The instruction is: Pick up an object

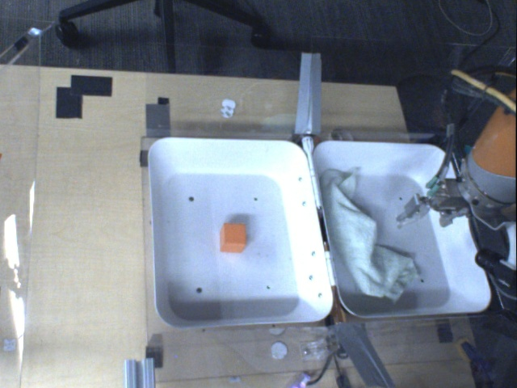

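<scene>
Over the right bin (464, 297), we see the gripper (414, 210) with jaws spread, holding nothing; centring above the crumpled cloth (359, 237) before descending looks wise.

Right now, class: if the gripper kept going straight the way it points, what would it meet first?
The gripper points leftward over the right bin. Going straight on, it would probably meet the crumpled cloth first, though its height above the bin is unclear.

dark carpet (363, 23), chair base (166, 2), wooden bench (73, 217)
</scene>
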{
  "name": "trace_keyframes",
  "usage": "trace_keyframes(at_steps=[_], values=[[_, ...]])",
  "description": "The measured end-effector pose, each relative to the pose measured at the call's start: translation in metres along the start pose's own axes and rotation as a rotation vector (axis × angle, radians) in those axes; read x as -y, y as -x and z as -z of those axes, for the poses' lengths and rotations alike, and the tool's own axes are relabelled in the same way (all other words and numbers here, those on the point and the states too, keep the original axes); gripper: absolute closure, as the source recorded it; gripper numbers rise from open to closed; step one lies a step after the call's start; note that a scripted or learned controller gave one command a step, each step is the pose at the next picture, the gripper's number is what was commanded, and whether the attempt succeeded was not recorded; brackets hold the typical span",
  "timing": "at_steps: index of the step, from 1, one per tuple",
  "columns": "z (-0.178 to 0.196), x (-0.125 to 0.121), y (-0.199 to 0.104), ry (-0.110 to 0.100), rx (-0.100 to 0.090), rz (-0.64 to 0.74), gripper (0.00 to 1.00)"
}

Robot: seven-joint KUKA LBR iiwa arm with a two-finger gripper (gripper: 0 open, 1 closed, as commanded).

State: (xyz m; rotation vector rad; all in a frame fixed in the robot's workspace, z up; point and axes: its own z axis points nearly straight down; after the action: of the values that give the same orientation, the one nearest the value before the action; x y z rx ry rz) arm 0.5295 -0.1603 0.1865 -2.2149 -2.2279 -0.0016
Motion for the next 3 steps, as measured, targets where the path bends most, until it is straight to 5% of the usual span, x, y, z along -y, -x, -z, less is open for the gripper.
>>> trace_keyframes(at_steps=[1, 2, 3], values=[[-0.078, -0.034, 0.035, 0.001, 0.001, 0.053, 0.00], [0.026, -0.065, 0.045, 0.006, 0.003, 0.009, 0.00], [-0.089, -0.098, 0.045, 0.007, 0.003, 0.022, 0.00]])
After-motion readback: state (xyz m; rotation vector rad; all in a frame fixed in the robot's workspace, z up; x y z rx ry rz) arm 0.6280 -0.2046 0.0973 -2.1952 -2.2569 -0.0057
